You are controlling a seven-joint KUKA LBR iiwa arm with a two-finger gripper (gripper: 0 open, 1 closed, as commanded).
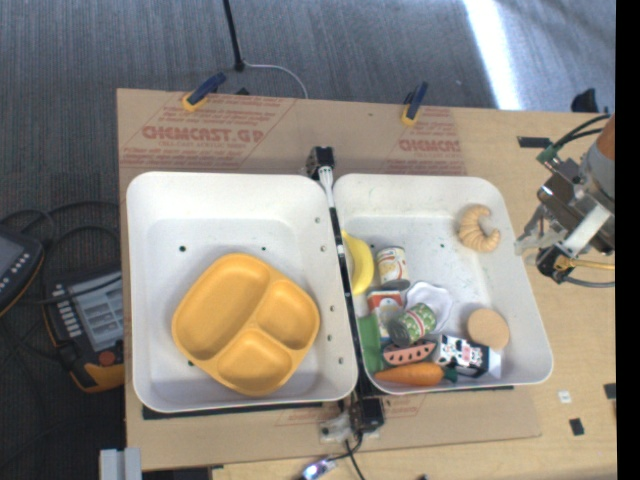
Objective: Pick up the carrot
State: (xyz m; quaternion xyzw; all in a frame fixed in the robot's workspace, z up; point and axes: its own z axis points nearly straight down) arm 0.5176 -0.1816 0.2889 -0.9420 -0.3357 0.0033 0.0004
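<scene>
On brown bench point(200, 128), carrot point(408, 375) in right bin point(430, 218), grey carpet point(100, 28)

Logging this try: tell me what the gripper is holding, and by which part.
Nothing, as far as the view shows. The gripper is outside the right bin, and the carrot lies along its front wall.
</scene>
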